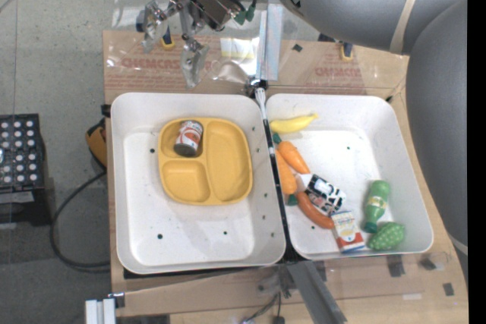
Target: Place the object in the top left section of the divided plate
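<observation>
Where the plate divides in three, one can lies top-left.

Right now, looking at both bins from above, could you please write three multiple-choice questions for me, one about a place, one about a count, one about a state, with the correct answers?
1. Where does the small can lie?
A. In the top left section of the yellow divided plate
B. In the right bin, beside the banana
C. On the cardboard behind the bins

2. How many orange carrots are in the right bin?
A. None
B. Two
C. Five

3. Where is the hand?
A. Pressed down on the plate
B. Raised over the cardboard behind the left bin
C. Inside the right bin

Answers:
1 A, the can rests in the plate's upper left compartment.
2 B, two carrots lie near the divider.
3 B, the hand hangs above the cardboard, apart from the can.
</observation>
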Action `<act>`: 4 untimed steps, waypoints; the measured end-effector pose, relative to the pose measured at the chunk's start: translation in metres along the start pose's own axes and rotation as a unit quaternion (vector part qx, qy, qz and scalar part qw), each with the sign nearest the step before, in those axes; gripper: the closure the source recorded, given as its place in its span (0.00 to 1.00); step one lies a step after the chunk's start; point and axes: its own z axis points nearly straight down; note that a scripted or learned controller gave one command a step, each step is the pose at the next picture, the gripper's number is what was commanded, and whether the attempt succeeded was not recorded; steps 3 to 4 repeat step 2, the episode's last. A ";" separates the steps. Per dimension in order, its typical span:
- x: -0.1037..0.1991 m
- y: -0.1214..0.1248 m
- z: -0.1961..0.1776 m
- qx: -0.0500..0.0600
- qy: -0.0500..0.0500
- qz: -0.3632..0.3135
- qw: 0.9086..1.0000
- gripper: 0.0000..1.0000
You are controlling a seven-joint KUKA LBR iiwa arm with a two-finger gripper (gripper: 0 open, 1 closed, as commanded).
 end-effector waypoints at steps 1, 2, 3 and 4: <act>-0.001 -0.001 -0.013 0.000 -0.005 0.001 1.000 1.00; -0.001 -0.001 -0.013 0.000 -0.005 0.002 1.000 0.00; -0.001 -0.001 -0.013 0.000 -0.005 0.002 1.000 0.00; -0.001 -0.001 -0.013 0.000 -0.005 0.002 1.000 0.00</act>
